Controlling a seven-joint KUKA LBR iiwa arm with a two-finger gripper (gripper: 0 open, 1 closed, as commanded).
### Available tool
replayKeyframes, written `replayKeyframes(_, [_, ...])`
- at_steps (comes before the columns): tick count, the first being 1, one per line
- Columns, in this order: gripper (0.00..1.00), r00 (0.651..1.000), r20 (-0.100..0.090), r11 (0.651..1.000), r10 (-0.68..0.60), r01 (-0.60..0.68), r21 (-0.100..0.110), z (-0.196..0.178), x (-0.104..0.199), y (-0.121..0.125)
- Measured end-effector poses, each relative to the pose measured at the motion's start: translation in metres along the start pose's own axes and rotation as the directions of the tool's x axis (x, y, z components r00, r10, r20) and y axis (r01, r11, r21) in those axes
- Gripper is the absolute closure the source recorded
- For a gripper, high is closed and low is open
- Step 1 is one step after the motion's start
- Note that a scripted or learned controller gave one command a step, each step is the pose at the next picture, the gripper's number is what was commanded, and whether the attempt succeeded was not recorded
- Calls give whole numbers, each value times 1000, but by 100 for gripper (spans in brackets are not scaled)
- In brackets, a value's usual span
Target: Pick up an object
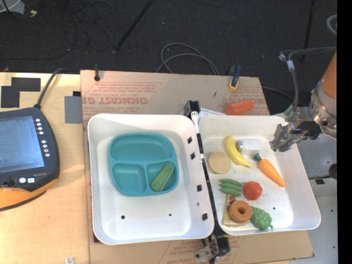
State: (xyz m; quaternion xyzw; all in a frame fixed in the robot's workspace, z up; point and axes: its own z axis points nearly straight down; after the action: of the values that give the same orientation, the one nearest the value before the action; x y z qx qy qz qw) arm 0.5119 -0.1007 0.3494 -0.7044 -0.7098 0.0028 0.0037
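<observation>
Looking down, you see a flat sheet of brown cardboard (132,95) with red print covering a pale wooden bench (33,213), and beyond it a dark carpeted floor (165,21) strewn with thin black cables. Take the right bin (302,213) as your landmark: a shallow, glossy white plastic bin with rounded corners. Touching its left wall sits the left bin (104,224) of the same make, holding a smooth teal plate (144,163) with three compartments; a flat green slice (163,177) lies in the lower right one. Far left of both, a grey tablet (25,147) with an orange underside rests on the bench.

At the right bin's upper right rim hangs the gripper (280,139), dark metal below the grey arm (327,106); you cannot tell how its claw is set. Inside the bin lie a curved yellow banana (235,152), a tapered orange carrot (270,170) just below the gripper, a round tan disc (219,162), a ringed brown doughnut (240,210), green pea pods (231,187), a knobbly green piece (262,219) and a red tomato (252,190). Just above the bin, on the cardboard, lies a red pepper (239,107).
</observation>
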Motion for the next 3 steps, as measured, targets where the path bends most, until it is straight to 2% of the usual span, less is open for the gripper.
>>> replayKeyframes(3, [100, 1000, 0, 1000, -16, 16, 7, -28, -2, 0])
